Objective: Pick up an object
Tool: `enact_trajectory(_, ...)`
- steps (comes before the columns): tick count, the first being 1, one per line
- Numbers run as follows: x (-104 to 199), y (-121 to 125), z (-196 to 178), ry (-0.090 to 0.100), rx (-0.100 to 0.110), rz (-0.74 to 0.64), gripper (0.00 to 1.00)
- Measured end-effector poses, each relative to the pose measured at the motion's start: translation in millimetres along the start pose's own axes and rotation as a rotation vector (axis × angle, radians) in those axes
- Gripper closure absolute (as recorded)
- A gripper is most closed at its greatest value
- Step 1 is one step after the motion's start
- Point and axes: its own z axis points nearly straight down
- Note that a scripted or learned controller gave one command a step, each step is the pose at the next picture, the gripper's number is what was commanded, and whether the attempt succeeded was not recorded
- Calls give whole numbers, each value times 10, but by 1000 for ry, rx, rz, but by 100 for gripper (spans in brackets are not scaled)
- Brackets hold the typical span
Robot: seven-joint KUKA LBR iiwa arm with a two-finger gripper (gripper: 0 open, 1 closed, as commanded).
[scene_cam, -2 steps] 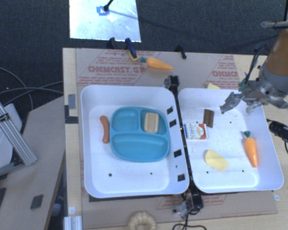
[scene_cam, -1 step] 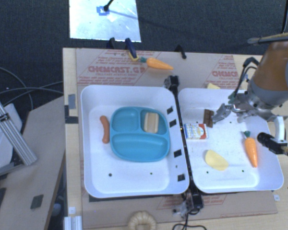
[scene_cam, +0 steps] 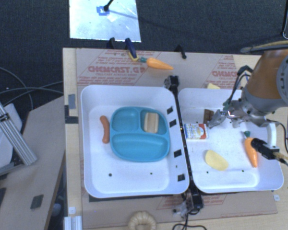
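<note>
My gripper (scene_cam: 215, 121) hangs low over the right bin (scene_cam: 230, 181), near its left middle. Just left of and below it lies a small white printed packet (scene_cam: 196, 131) with red and green marks. A small brown piece (scene_cam: 208, 115) sits close by the gripper's far side. A yellow oval slice (scene_cam: 216, 160) rests nearer the front of this bin. An orange carrot (scene_cam: 251, 151) lies at the bin's right, under the arm's wrist. Nothing shows held in the gripper.
The left bin (scene_cam: 101, 176) holds a blue divided plate (scene_cam: 137, 145) with a tan bread slice (scene_cam: 150, 122) in one compartment, and a sausage (scene_cam: 105, 129) beside it. Another carrot (scene_cam: 158, 63) lies on the board behind the bins. A yellow bit (scene_cam: 212, 86) sits at the right bin's far rim.
</note>
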Motion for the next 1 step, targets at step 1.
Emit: enact_trajectory(1,8,24,445,3,-5,0,0)
